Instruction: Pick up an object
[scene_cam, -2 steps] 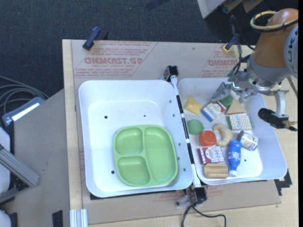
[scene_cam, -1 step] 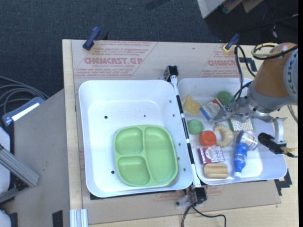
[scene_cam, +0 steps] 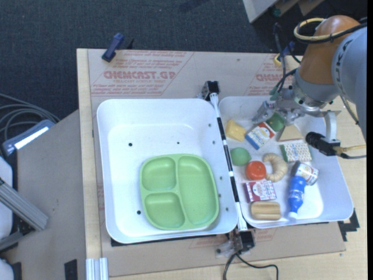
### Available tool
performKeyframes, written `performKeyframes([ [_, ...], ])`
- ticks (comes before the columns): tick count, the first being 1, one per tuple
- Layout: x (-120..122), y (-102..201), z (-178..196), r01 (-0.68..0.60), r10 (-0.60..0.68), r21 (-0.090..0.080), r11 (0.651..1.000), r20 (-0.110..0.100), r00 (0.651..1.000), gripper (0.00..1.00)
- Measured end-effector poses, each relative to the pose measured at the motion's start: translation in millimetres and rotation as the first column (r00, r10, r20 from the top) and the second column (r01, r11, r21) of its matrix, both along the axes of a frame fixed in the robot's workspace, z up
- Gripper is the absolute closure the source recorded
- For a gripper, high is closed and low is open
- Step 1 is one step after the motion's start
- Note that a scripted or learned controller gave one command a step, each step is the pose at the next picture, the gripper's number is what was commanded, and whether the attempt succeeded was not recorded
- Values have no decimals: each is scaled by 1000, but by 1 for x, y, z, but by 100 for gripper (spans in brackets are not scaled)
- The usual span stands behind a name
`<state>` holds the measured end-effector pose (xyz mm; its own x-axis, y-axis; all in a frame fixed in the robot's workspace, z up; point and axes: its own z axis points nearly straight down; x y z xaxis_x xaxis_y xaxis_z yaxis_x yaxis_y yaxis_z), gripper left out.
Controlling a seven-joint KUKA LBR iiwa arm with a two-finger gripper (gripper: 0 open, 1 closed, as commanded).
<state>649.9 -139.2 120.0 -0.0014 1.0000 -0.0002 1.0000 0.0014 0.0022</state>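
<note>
pincer (scene_cam: 274, 114) fingers' state unclear over the right bin (scene_cam: 344, 185); arm (scene_cam: 335, 45) cropped at right edge

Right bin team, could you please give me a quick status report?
Gripper low over right bin's far end, by the green item. Nothing visibly held. Items crowd close.

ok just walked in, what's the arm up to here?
The grey KUKA arm's gripper is down over the far end of the right white bin, among toy food: a yellow wedge, a small carton, a blue bottle. I can't tell whether it holds anything. The left white bin has a green sectioned plastic tray.
</note>
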Motion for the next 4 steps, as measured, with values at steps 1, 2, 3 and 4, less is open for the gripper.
performKeyframes([
  [1,-74,-12,6,2,-2,0,1000,-4,1000,0],
  [2,-127,-33,-2,3,-3,0,1000,-3,1000,0],
  [3,-172,-53,-36,3,-3,0,1000,-4,1000,0],
  [4,-118,9,-27,0,0,0,1000,0,1000,0],
])
